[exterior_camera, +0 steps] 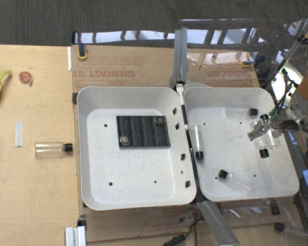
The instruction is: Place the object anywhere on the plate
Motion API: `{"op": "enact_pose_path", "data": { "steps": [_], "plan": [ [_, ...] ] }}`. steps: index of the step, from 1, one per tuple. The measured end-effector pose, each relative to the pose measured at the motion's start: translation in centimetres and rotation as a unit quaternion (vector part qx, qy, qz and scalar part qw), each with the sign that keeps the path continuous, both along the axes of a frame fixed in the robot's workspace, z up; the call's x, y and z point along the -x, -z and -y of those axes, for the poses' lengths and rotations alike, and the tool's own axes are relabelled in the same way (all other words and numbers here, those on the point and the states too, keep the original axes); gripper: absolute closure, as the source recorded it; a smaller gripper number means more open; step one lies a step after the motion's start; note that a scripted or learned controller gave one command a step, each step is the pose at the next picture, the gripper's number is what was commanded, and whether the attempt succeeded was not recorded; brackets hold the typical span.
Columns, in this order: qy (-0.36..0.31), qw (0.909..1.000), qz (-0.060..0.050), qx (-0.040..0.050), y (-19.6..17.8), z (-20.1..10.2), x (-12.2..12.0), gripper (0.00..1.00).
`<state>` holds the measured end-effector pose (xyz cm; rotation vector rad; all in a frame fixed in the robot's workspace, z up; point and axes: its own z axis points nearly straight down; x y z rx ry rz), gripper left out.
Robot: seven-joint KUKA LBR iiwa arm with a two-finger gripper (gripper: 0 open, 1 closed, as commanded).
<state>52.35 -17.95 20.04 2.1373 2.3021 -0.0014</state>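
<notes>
Gripper (260, 132): at the right side of the frame, low over the right bin, near its right wall; whether it is apart or together I cannot tell, as the metal parts blur into a clear vial beneath.
Arm (304, 88): enters from the right edge, with an orange band showing there.
Right bin (215, 191): white, holds four clear vials with black caps.
Vial by gripper (265, 148): just under the gripper, black cap toward the bottom of the frame; touching or not, unclear.
Upper vial (241, 111): near the bin's top wall, cap to the right.
Left vial (196, 143): along the bin's left wall, cap at its lower end.
Lower vial (232, 180): near the bin's bottom wall, cap to the upper left.
Left bin (92, 188): white, beside the right bin, touching it.
Plate (143, 131): dark, ribbed, rectangular, flat in the left bin's upper middle, with two round fittings at opposite corners.
Worktop (31, 188): pale wood, left of the bins, carrying another capped vial (53, 148).
</notes>
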Motion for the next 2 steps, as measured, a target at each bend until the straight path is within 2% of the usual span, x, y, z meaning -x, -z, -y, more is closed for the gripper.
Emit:
{"op": "enact_pose_path", "data": {
  "steps": [1,2],
  "plan": [
    [0.048,0.9988,0.0,0.0006,-6.6,4.2,-6.9,1.0],
    [0.172,0.9852,-0.003,-0.0003,0.8,0.8,4.7,1.0]
  ]
}}
